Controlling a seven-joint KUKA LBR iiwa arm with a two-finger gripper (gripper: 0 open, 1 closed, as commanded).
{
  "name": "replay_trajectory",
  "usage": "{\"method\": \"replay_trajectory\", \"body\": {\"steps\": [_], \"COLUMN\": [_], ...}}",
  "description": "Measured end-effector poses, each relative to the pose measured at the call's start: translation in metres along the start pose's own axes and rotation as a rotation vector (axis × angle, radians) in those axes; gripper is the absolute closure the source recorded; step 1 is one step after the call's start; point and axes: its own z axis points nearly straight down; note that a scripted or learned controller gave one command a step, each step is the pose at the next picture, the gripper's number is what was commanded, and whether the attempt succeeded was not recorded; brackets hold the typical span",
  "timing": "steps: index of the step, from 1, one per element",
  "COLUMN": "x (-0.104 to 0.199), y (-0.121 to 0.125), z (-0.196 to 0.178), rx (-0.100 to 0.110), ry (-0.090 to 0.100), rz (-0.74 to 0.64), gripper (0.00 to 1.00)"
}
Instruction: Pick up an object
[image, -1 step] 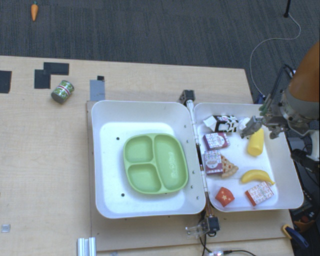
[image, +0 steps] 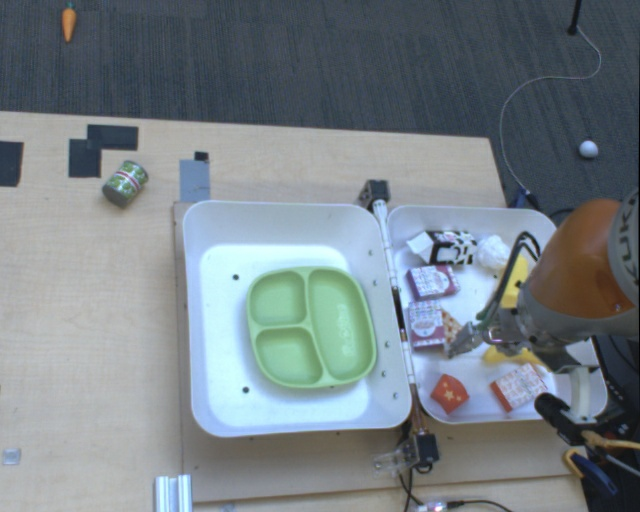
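We see the right bin (image: 404, 236) crowded wall to wall. The arm (image: 585, 265) hangs low inside; gripper (image: 468, 340) finger state we cannot tell.

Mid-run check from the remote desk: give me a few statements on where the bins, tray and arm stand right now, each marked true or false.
1. The green divided tray lies in the left bin. True.
2. The arm's gripper is over the left bin. False: it is over the right bin.
3. A small red object lies in the right bin. True.
4. The green tray has two compartments. False: three.
5. A small can lies on the bench, outside the bins. True.
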Motion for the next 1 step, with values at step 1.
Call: {"method": "replay_trajectory", "body": {"steps": [1], "x": [0.0000], "y": [0.0020], "z": [-0.0107], "rx": [-0.005], "ry": [-0.001], "rz": [0.000], "gripper": [1.00]}}
